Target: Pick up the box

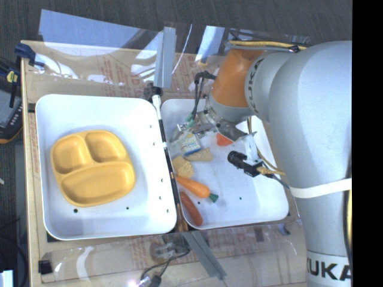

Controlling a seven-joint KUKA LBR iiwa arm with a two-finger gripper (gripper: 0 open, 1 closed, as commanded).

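Reaching down into the right bin (272, 211), the claw (192, 126) sits right over the small box (189, 142) at upper centre of frame, presumably lining up a grab among the carrot (192, 186) and clutter. Whether it has closed, I cannot tell. The yellow plate (93, 166) lies apart in the left bin (48, 109).

overhead slanted view, both bins (42, 160), arm (299, 100) right

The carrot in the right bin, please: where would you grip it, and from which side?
Probably across the middle of the carrot, coming straight down. It lies flat on the bin floor, long and slim, so fingers set across its width should close easily. A sausage lies close below, leaving less room on that side.
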